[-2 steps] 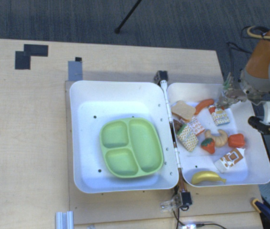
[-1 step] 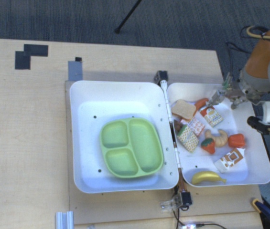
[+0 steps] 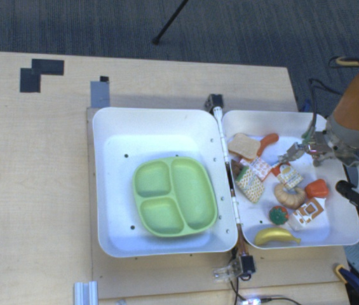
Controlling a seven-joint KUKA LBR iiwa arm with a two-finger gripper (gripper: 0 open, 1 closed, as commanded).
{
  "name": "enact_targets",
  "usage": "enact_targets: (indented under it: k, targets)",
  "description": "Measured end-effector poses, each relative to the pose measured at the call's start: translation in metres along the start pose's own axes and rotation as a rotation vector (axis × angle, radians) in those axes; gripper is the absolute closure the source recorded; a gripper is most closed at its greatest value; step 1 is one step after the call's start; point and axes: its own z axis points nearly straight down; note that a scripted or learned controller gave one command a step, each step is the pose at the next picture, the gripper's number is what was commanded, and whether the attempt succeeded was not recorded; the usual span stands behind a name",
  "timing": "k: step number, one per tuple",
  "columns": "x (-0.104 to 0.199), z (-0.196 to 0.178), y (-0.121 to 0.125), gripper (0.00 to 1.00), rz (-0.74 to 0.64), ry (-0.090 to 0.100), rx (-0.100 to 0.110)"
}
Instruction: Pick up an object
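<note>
Hovering at the right bin's (image 3: 351, 234) two o'clock side, gripper (image 3: 298, 150) with fingers spread, grasping nothing; nearest item, small carton (image 3: 289, 176), at its six o'clock.

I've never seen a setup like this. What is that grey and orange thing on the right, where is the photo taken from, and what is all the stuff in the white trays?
The single camera looks down at a slant on a wooden bench. The grey and orange thing is a robot arm reaching in from the right; its pincer hangs over the right bin. I see nothing clearly held. That bin holds toy food and small packets: a banana, a bread slice, a doughnut-like ring, a small patterned box. The left bin holds a green divided plate. The job is to pick up one object.
</note>
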Motion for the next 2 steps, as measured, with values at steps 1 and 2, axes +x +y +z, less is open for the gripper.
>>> enact_targets:
  k: [1,2]
  targets:
    - [0.001,-0.012,0.002,1.00,-0.002,-0.001,-0.006]
    - [0.000,0.007,0.059,1.00,-0.003,0.001,0.012]
